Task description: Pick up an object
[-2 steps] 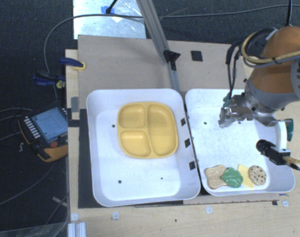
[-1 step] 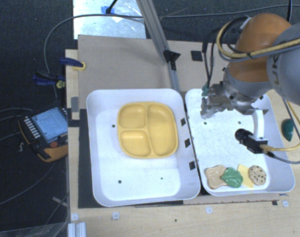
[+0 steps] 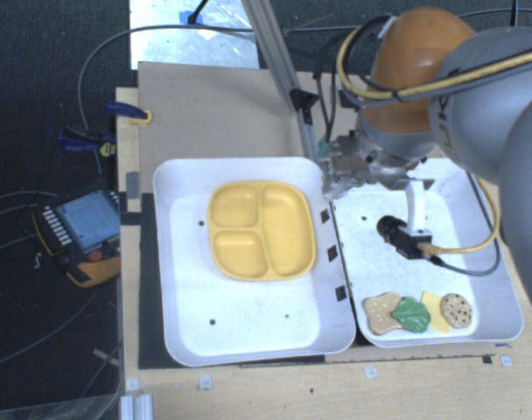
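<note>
Bright, even light falls from above; the white bins (image 3: 187, 322) nearly wash out, a far shiny panel (image 3: 161, 7) glares, and the close arm (image 3: 502, 103) looks soft.

bins (image 3: 187, 322) (image 3: 502, 318) 2 | tray (image 3: 259, 231) 1 | toast (image 3: 381, 312) 1 | lettuce (image 3: 412, 314) 1 | cheese (image 3: 432, 303) 1 | cookie (image 3: 457, 309) 1 (food: 4)

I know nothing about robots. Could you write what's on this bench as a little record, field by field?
left bin: white, holds a yellow divided plate with three compartments
right bin: white, small food-like pieces in a row along its near edge
pieces, left to right: toast-shaped piece, green leafy piece, yellow slice, cookie
arm: grey and orange, reaching in from the right
gripper: over the right bin's far left corner, well apart from the pieces
</note>
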Robot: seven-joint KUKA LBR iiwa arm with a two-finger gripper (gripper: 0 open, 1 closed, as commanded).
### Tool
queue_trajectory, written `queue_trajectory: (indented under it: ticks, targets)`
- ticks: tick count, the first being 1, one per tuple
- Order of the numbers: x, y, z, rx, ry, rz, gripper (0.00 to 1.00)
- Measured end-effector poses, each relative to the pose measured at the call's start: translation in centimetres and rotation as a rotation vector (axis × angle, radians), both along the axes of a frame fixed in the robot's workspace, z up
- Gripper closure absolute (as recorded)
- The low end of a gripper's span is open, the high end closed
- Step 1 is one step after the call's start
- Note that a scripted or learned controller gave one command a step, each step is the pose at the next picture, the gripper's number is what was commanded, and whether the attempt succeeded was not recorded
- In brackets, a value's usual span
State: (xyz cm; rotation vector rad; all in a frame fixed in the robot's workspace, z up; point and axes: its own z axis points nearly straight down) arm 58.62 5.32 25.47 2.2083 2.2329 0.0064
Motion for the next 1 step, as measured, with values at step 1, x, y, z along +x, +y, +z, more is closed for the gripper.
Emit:
queue_trajectory:
  ticks: [1]
  targets:
    - [2.95, 4.84, -1.15, -0.001, 0.000, -0.001, 1.00]
